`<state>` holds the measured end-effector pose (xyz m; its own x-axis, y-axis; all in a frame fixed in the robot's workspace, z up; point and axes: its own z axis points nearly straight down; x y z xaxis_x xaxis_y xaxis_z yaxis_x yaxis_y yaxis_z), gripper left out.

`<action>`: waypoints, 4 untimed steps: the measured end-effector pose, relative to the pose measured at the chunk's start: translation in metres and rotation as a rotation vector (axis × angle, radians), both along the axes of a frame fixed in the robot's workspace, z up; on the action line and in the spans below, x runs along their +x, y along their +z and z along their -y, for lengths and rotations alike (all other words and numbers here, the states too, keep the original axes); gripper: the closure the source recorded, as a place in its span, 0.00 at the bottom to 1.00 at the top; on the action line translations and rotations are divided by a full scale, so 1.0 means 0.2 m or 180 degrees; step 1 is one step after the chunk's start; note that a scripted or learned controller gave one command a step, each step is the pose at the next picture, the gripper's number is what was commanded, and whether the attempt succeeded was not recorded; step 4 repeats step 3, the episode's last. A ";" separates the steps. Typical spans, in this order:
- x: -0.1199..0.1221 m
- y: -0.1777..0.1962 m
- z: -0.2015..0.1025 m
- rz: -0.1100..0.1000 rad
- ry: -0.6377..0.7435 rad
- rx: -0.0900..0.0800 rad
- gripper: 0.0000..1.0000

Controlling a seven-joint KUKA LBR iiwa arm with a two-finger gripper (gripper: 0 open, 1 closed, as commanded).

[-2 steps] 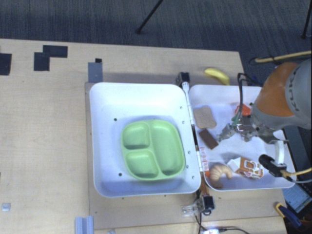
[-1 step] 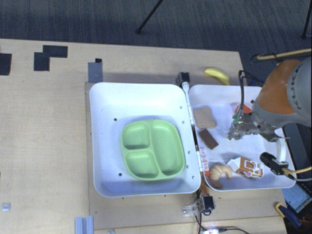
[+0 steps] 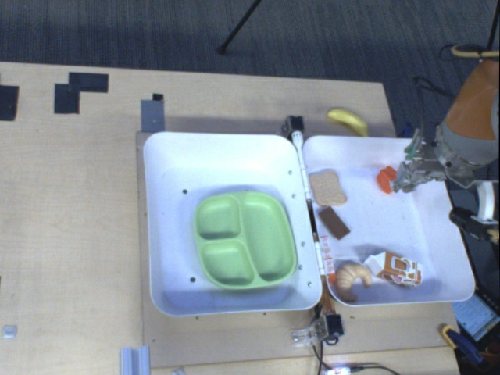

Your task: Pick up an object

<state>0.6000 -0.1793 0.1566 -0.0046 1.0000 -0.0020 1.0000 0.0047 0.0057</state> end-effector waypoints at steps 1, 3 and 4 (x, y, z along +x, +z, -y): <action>0.35 0.06 0.13 -0.0001 0.0007 0.0001 1.00; -0.13 -0.35 0.06 -0.0007 -0.0003 0.0004 0.00; -0.13 -0.35 0.06 -0.0007 -0.0003 0.0004 0.00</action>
